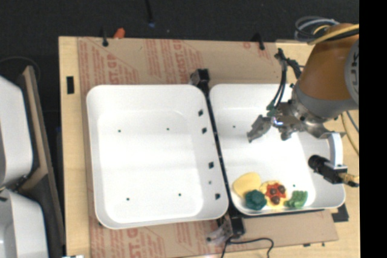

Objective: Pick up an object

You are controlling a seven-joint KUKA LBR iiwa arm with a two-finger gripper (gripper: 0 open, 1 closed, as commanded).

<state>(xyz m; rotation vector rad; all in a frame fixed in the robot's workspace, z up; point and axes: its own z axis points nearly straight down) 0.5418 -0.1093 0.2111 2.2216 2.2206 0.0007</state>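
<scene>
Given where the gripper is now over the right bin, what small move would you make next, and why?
Probably shift the gripper toward the near edge of the right bin and begin lowering. It hangs above bare bin floor with nothing between its fingers, while the yellow object, dark green object, red object and light green object lie clustered by the bin's near wall.

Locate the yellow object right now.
The yellow object lies in the right bin, at its near-left corner, touching the dark green object.
</scene>
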